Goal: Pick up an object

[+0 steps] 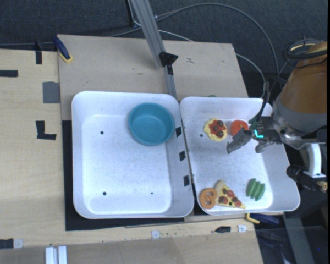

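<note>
My gripper (247, 143) hangs over the upper middle of the right bin (239, 202), open, with nothing between its two dark fingers. Just up-left of it lies a small round toy pizza (215, 129), and a red tomato-like piece (238, 127) sits beside that, right by the fingers. At the bin's front lie a pizza slice (229, 196), an orange ring-shaped piece (208, 198) and a green ridged piece (256, 189). A blue bowl (151, 124) stands in the far corner of the left bin (99, 202).
A grey metal pole (148, 26) slants down from the top to the ridge between the two bins. Cables loop over the dark floor behind the bench. The arm's orange band (305, 87) rises at the right edge.
</note>
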Controlling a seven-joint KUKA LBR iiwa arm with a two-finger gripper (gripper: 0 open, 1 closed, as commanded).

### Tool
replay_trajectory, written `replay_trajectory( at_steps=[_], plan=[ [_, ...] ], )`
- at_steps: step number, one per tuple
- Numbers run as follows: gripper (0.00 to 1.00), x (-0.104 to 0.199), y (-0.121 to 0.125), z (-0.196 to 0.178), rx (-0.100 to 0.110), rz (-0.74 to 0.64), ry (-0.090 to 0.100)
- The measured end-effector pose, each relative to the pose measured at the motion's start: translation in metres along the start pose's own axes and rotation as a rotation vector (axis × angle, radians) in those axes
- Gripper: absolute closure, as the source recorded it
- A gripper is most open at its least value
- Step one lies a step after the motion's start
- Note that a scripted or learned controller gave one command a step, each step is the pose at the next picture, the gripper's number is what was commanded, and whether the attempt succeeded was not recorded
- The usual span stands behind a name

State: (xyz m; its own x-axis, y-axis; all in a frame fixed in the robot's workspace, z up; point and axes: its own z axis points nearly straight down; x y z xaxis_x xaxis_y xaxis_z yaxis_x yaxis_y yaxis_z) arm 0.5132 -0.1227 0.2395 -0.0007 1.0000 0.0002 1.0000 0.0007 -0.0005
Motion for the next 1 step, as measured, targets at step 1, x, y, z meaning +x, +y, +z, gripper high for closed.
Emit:
replay_trajectory(
  at_steps=[1],
  plan=[
    [0.0,0.0,0.0,0.0,0.0,0.0,0.0]
  ],
)
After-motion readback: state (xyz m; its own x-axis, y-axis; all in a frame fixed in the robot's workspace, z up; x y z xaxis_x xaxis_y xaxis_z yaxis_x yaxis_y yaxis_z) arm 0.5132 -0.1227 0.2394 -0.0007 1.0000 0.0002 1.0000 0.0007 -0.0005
